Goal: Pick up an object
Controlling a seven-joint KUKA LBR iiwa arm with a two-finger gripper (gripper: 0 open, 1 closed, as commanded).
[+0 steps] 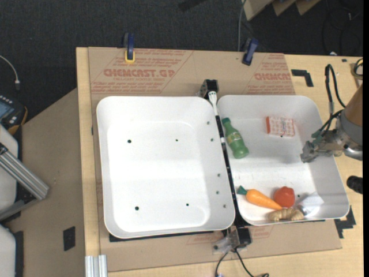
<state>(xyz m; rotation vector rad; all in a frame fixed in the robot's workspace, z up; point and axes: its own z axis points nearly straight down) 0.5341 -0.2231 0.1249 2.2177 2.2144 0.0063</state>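
A: Fig. 1, where's the gripper (308, 153)?

B: I've got it low over the right bin (331, 172), near its right edge. Fingers too small to read; can't tell if apart or together. Nothing visibly held.

A: Targets?

B: Green bottle (234, 138) by the left wall; carrot (258, 198), tomato (283, 196), ginger root (287, 214) along the front edge; red-print packet (280, 126) toward the back.

A: Easiest?

B: Prob. the bottle: light, stiff, slick plastic. I'd pinch across its body, mid-length.
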